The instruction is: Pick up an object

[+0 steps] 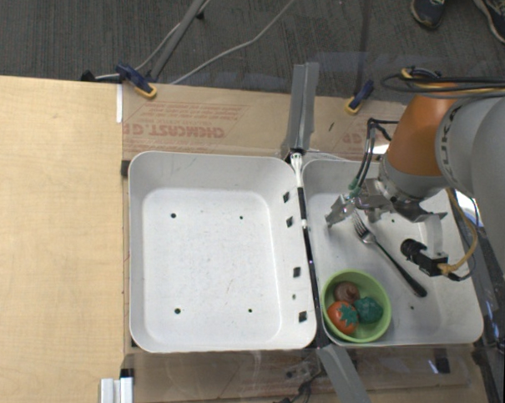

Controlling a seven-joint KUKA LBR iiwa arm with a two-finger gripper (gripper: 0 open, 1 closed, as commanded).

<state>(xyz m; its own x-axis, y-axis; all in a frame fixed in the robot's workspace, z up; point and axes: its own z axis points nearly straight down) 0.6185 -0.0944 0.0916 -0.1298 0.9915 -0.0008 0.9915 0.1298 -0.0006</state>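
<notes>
Cardboard [197,123] lies flat behind the two white bins, and I can read red printed letters on it, upside down and mirrored from my camera, spelling something like "CHEMCAST GP"; the last part is unclear. A blue-and-yellow clamp [136,79] grips its left corner and another clamp [358,96] its upper edge. The wooden surface [46,229] stretches away to the left.

The left bin [213,253] has small dark holes in its floor. In the right bin [448,318] I see a green bowl [358,306] at the near left corner holding an orange-red piece, a teal piece and a brownish piece, each too small for me to name. A fork [388,254] with a black handle lies diagonally on the bin floor, tines toward the arm.

The gripper [352,207] hangs over the right bin's far left part, just above the fork's tines. I cannot tell whether its fingers are spread or pressed together.
</notes>
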